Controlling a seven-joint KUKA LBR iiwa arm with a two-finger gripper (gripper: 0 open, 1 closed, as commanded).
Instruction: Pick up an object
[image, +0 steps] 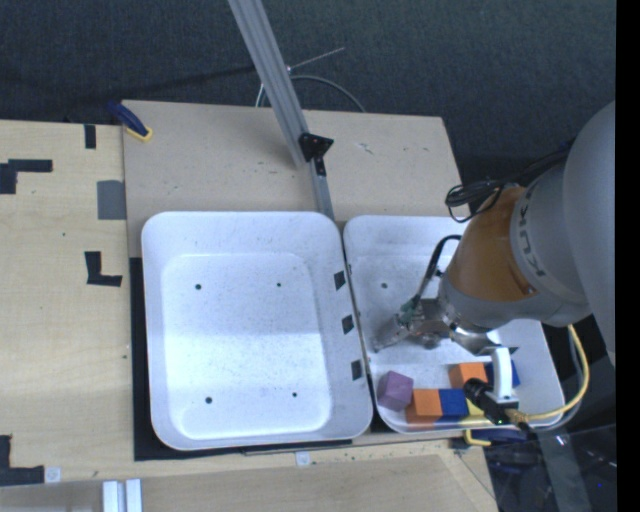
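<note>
Gripper (392, 333) sits low inside the right bin (400, 240), fingers too blurred to tell whether they are spread or pressed together, with nothing seen between them. At the bin's 6 o'clock rim lie a purple block (396, 388), two orange blocks (427, 403) and a blue block (453, 402). At 9 o'clock sits the left bin (240, 225).
</note>
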